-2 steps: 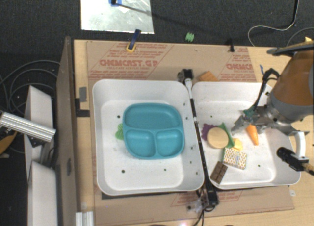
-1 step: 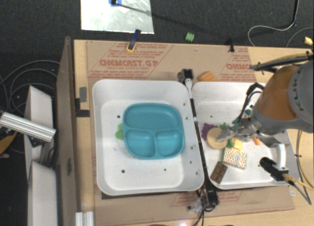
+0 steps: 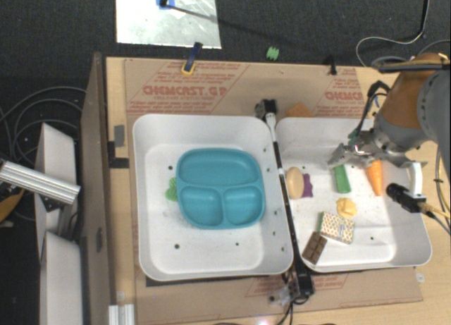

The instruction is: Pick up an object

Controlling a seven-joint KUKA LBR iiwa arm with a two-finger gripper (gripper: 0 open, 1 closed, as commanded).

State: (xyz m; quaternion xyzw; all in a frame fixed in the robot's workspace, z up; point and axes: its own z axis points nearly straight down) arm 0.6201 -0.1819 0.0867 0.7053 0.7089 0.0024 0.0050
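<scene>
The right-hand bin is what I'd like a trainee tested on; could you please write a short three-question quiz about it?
1. True or false: the carrot lies in the right bin.
2. Which lies nearest the gripper? A) green block B) chocolate bar C) blue tray
3. Fill in: the blue tray sits in the ___ bin.

Key: 1 true; 2 A; 3 left.

Robotics lab; cardboard-topped bench (image 3: 211,80), loose cables (image 3: 28,115)
</scene>
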